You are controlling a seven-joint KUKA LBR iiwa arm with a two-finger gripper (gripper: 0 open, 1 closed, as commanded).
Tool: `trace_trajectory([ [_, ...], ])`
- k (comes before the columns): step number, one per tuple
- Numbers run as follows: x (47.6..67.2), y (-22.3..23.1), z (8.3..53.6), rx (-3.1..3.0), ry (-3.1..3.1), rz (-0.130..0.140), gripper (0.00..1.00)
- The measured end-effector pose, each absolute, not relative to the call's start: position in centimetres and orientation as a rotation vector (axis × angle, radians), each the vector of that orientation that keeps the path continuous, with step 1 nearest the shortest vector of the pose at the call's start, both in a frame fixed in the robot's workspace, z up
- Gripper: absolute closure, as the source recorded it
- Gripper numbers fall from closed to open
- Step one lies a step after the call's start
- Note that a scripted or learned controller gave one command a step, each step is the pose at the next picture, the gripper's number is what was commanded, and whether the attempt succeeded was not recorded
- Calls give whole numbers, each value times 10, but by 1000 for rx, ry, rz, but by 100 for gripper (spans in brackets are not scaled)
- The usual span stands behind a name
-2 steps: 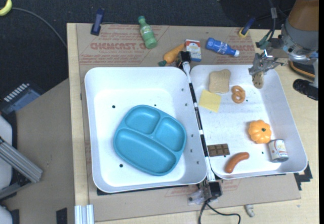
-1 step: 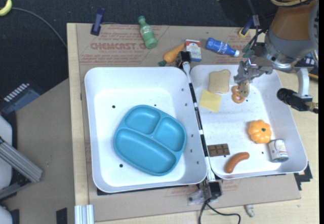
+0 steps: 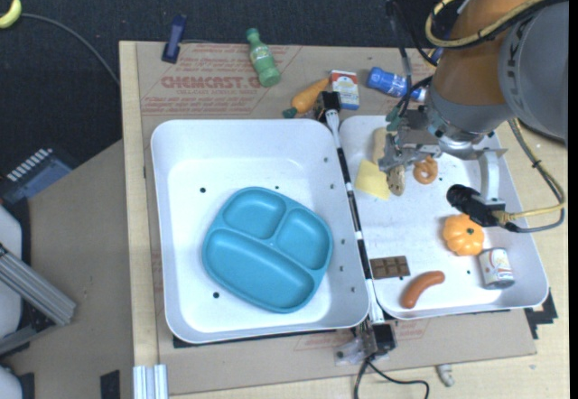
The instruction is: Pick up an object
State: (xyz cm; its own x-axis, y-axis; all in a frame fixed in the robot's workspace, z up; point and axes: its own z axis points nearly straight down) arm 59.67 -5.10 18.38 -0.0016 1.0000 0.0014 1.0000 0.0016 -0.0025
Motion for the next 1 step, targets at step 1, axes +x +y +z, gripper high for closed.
trace_trajectory([
  [1,551,-64,237,-2222,-2220,1,100],
])
